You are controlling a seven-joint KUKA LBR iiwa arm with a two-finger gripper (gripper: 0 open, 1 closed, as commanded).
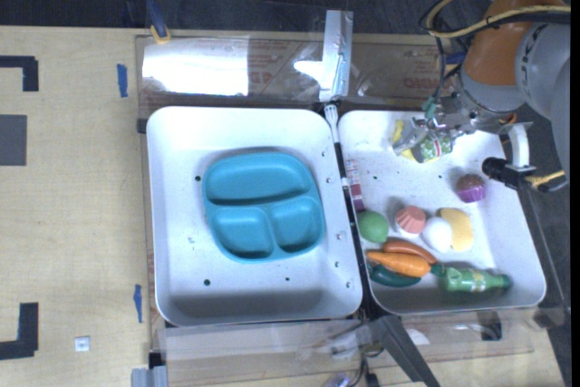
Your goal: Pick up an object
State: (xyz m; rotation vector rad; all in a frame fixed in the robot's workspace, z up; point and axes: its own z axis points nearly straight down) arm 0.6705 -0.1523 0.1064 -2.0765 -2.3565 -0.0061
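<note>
Over the right bin (530, 272), pincer (433, 137) hovers.

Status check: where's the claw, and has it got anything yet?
Claw low over right bin's far end, on a yellow toy. Grip not confirmed. Carrot, green bottle, egg, purple ball loose nearby. Blue tray in left bin.

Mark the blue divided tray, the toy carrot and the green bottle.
blue divided tray (263, 204): camera view, central divider.
toy carrot (399, 263): camera view, mid-body.
green bottle (471, 281): camera view, middle of its body.
</note>
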